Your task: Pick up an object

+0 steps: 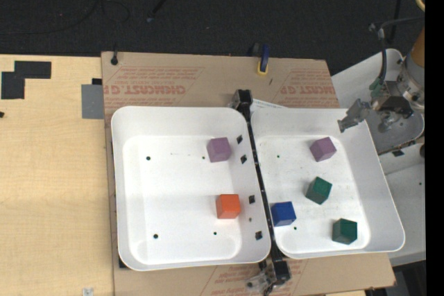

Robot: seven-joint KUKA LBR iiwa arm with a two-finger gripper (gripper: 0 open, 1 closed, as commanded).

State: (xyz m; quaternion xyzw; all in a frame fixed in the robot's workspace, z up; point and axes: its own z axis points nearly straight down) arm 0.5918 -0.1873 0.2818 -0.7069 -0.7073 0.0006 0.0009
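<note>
Four blocks in right bin [378,170], hand [374,114] above purple block [322,148]

A pale wooden bench [48,177] carries a brown cardboard sheet [187,80] toward its right end; two white bins [132,184] [374,184] sit on it, seemingly clipped together.

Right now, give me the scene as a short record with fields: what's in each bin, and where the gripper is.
left bin: purple block, orange block
right bin: purple cube, blue block, upper green block, lower green block
gripper: at the right bin's upper right rim, nothing seen between its fingers
bench surface: brown cardboard under both bins
</note>
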